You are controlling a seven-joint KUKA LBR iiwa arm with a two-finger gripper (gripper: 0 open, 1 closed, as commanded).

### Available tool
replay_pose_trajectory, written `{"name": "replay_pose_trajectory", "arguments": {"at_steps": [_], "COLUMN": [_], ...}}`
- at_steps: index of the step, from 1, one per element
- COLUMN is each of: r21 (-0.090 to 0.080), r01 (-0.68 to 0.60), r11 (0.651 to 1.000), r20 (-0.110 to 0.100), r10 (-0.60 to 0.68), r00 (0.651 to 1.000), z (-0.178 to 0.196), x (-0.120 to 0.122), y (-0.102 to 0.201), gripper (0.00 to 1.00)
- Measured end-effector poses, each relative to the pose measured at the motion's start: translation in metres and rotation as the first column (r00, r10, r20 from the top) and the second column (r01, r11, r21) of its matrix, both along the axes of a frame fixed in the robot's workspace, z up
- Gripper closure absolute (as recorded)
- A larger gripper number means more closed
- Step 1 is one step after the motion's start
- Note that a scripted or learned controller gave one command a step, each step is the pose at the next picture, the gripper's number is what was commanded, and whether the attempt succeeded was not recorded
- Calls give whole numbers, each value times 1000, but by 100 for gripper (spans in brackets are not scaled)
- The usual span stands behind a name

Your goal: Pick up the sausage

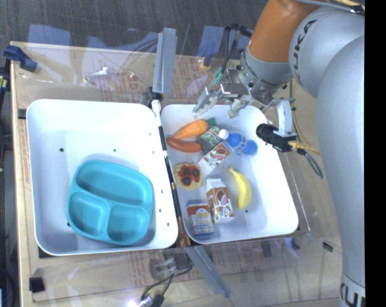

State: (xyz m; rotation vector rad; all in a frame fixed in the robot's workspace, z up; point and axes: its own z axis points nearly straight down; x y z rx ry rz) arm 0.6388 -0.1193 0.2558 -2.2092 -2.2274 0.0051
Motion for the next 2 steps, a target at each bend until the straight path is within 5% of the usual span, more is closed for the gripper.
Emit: {"name": "replay_pose_trajectory", "arguments": {"at_steps": [1,2], "r21": [-5,-1], "r01": [-191,-130], "r11": [982,991], "r20": [15,1], "r10": [191,130], "r00": [981,991], "z": [-146,-164], "x": [20,-27], "y": [7,-26], "gripper": [0,0]}}
